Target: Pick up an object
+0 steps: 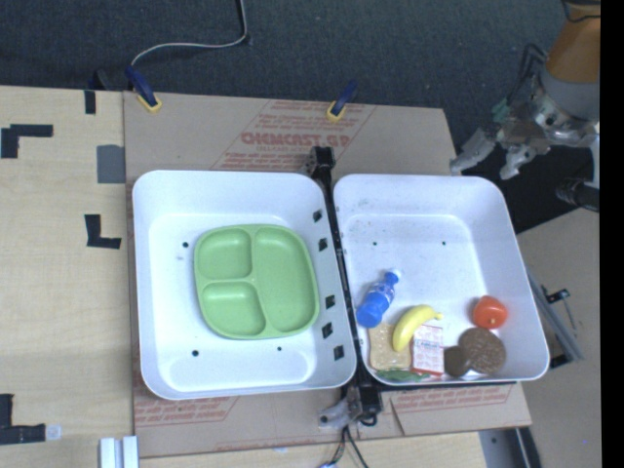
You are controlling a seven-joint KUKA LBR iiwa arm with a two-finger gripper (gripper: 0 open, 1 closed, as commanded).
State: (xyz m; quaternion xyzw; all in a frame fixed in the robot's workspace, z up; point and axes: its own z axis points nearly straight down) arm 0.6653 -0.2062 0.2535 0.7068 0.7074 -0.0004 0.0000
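The end effector, fingers spread and holding nothing, hangs beyond the right bin's far right corner, well apart from the candidates, bottle, banana and orange ball, clustered at its near wall, on a cardboard-covered table before dark carpet.

A green divided plate lies in the left bin.

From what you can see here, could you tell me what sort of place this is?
Probably a robotics lab bench for pick-up trials: two white bins clamped to cardboard, toy food such as a banana and a green divided plate, and the gripper above the bench's far corner.
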